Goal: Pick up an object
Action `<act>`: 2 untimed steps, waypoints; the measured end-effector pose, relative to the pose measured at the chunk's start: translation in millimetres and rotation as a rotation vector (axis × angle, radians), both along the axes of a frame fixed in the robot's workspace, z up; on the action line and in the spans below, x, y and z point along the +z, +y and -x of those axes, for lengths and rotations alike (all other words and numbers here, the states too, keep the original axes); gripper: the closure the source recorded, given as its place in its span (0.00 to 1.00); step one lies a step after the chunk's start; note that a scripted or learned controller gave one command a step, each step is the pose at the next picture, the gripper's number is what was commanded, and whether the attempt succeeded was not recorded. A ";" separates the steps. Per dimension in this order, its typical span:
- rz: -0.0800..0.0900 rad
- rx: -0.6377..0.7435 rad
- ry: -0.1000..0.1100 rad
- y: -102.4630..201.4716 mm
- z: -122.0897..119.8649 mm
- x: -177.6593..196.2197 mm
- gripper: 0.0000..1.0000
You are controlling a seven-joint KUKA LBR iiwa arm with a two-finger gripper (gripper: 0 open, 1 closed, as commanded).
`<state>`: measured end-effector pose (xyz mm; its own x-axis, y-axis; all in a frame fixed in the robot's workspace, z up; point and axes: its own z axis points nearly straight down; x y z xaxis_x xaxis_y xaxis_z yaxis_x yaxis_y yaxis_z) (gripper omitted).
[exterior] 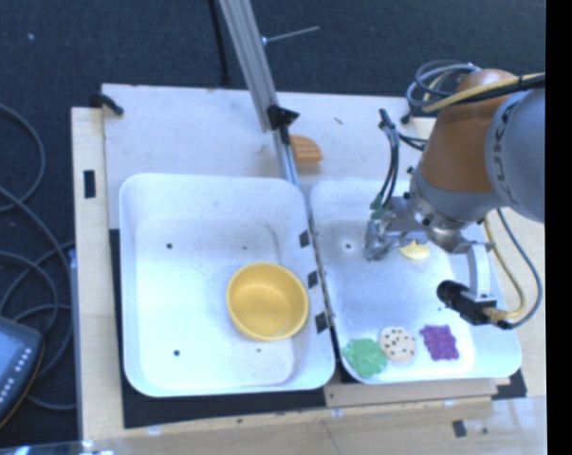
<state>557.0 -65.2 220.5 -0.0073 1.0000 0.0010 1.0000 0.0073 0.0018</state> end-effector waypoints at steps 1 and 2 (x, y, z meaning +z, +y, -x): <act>-0.001 0.001 -0.001 53.7 -28.8 8.7 1.00; -0.001 0.001 -0.001 101.4 -67.8 6.9 1.00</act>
